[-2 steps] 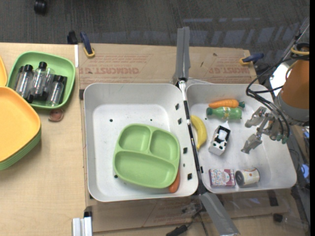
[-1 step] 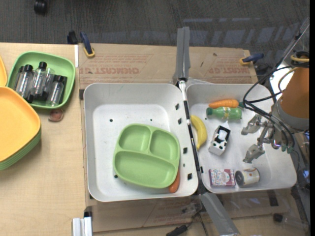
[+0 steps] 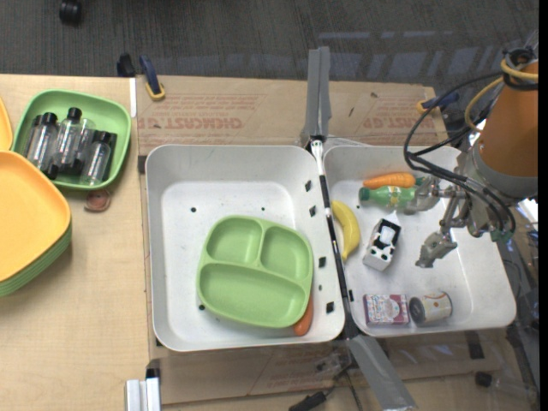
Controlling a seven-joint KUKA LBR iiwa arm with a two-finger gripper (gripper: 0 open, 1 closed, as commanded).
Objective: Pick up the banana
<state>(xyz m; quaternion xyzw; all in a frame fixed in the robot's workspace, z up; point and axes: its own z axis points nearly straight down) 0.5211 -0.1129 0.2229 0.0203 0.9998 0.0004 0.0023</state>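
Nearest the camera, along the front of the right bin [image 3: 488, 315]: a small pink carton [image 3: 384, 309] and a can [image 3: 431, 307] lying on its side, just beside each other. In the left bin [image 3: 171, 229]: a green divided plate [image 3: 256, 271], with an orange object [image 3: 303, 323] poking out from under its front right edge, mostly hidden and too little visible to identify.

Further back in the right bin: a small black-and-white box [image 3: 382, 244], tilted, printed markings too small to read. Just left of it, a banana [image 3: 345, 227], lying against the bin's left wall, curved, nothing on top of it.

Right of the box: the gripper [image 3: 437, 248], hanging low over the bin floor, fingers close together with nothing visible between them; exact gap hard to judge at this size. Banana well to the gripper's left, with the box between the two, not touching the gripper.

Behind these: a green bottle [image 3: 390, 196] on its side, its right end partly hidden behind the wrist and cables, and a carrot [image 3: 390, 180] touching its far side.

At the right edge: the arm's orange band [image 3: 512, 131], cut off by the frame.

Far left, on the bench: a stack of orange plates [image 3: 30, 221], cut off, and a green tray [image 3: 73, 139] holding dark-capped bottles.
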